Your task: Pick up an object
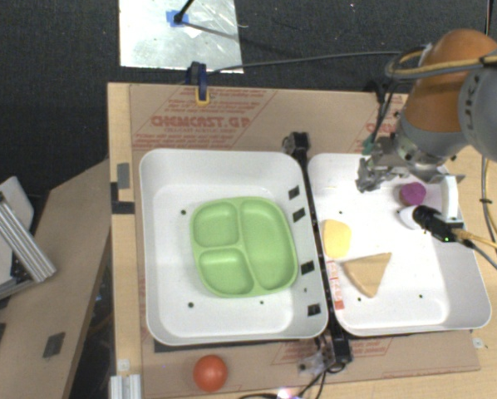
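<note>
Where two white bins sit on the brown bench (dark backdrop behind), the claw hovers, grip unclear.

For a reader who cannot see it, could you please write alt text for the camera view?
A grey arm's claw hovers over the right bin, near a purple ball, a yellow piece and a tan wedge. The left bin holds a green tray.
</note>
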`<state>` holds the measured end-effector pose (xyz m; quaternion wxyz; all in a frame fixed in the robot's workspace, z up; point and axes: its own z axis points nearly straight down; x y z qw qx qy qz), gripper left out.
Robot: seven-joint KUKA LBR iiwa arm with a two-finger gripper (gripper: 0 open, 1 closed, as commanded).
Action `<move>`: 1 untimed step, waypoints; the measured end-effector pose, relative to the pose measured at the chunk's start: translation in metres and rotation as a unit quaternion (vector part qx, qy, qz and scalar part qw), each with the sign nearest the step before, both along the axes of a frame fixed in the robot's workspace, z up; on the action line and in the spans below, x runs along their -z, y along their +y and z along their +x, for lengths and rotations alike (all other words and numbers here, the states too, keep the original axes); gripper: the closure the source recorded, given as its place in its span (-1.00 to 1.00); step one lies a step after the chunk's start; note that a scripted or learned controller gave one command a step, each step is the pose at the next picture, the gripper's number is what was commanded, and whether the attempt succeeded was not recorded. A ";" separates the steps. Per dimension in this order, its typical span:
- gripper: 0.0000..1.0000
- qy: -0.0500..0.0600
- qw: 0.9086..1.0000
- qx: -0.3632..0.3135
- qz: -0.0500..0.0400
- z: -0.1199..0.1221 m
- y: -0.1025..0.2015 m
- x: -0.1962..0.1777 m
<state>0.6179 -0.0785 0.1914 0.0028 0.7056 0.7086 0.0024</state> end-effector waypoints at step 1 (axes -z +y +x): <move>1.00 0.001 1.000 0.000 0.000 0.001 0.000 -0.031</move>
